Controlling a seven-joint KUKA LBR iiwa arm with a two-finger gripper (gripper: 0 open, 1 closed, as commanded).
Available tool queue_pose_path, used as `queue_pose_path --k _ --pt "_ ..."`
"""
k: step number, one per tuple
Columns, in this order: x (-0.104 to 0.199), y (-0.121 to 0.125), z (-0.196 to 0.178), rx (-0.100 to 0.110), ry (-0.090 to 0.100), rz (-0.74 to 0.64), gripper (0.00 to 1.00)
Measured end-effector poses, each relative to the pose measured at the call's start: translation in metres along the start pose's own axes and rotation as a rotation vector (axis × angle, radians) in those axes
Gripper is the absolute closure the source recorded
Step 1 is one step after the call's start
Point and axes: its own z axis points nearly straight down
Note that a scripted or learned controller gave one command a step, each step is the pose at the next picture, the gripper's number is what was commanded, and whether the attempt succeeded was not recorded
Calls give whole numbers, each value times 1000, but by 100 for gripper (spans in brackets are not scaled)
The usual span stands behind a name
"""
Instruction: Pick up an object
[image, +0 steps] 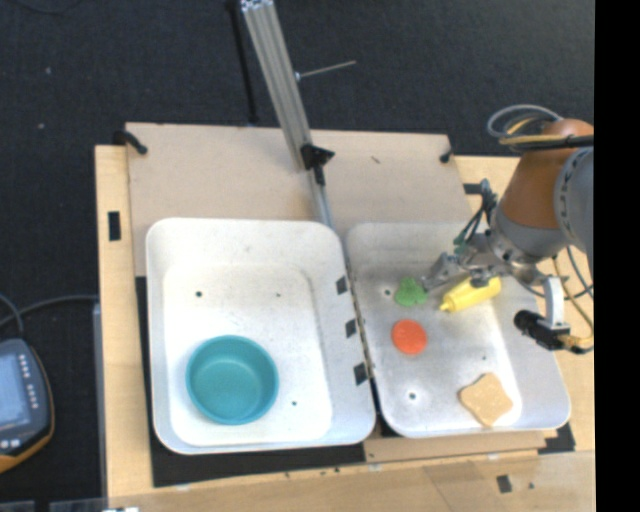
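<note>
Two white bins sit side by side; in the right bin, near its far edge, my gripper hangs beside a yellow object. Finger state: cannot tell. I judge centring essential before closing.

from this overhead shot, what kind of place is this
Probably a robotics lab bench set up for grasping trials. Two shallow white bins sit side by side on a board, a robot arm reaches over the right one, and small toy-like items such as a teal bowl lie inside.
</note>
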Motion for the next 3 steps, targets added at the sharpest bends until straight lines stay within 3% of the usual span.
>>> queue_pose_path --k 1,3 --pt "-1 2 -12 -6 -1 -1 100" --pt "-6 6 -134 16 4 1 100"
